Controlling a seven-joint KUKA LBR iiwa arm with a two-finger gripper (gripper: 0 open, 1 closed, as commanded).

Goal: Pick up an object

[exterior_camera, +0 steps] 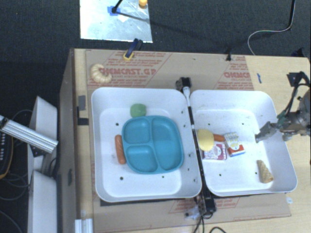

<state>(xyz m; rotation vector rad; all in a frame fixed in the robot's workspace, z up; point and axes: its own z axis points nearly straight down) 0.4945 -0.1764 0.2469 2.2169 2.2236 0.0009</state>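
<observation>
Two bins side by side
Left bin (104, 130): divided tray (151, 144) at centre, sausage (119, 149) at nine, ball (138, 110) at eleven; right bin (277, 125): cartons (221, 149) centre, cone (265, 171) at four

Smooth glossy blue plastic plate (152, 144) in matt white plastic bin (104, 144).

The tool (265, 131) is dark grey metal with a blocky body (its details are blurred), and thin dark cables (294, 89) run above it.
</observation>
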